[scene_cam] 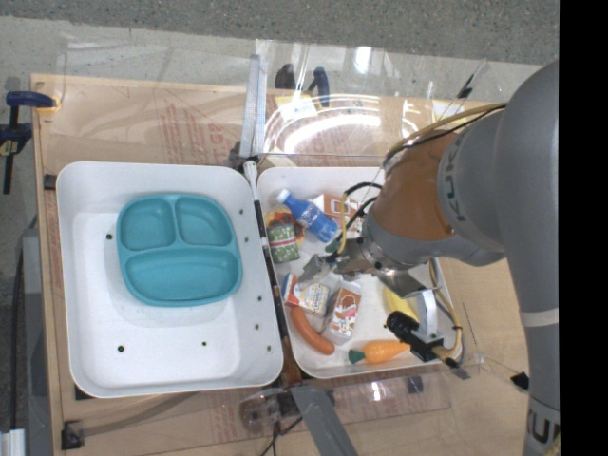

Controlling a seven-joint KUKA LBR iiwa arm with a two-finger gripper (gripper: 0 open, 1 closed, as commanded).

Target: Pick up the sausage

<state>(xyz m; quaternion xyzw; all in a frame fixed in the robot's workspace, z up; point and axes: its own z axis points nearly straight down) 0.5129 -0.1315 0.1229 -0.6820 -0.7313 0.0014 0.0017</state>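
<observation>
Plywood bench [142,122] carries 2 white bins side by side. Your gripper [344,259] hangs over the right bin [313,174], near its center; you cannot tell from this angle how it is set. Just at its 7 o'clock sit 2 snack packets [328,304], and beyond them the sausage [312,332] lies along the bin's lower left, untouched. At 10 o'clock lies a blue bottle [309,215]; at 5 o'clock, a carrot [385,351]. The left bin [85,350] holds a teal divided plate [179,248].
</observation>
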